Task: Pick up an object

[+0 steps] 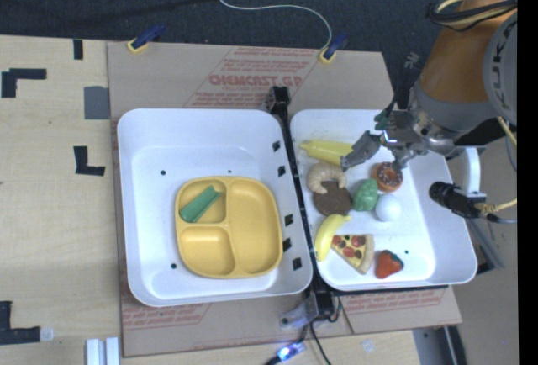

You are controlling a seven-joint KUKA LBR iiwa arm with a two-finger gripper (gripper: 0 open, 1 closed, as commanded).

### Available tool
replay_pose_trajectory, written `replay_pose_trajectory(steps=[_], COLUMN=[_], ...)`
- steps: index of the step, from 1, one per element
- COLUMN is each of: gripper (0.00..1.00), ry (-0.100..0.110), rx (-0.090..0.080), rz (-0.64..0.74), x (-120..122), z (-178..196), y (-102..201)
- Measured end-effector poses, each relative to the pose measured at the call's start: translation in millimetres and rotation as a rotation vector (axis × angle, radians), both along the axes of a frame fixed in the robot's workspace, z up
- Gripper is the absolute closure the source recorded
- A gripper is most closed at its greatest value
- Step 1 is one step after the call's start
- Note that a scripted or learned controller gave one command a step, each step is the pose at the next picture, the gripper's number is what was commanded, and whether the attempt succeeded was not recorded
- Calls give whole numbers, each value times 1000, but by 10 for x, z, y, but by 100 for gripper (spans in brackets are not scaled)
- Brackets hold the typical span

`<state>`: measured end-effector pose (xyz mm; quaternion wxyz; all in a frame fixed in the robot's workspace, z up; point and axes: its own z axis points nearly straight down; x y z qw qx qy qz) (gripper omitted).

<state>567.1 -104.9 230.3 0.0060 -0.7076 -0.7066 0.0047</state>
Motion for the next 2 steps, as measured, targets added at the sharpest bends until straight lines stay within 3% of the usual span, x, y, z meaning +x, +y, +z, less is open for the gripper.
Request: replay_pose_trajectory(steps=[1,2], gripper=[0,0], ry=[-14,-8], rx=[-2,-1], rz=[3,3], x=[26,-71], z=[71,-478], y=[1,70])
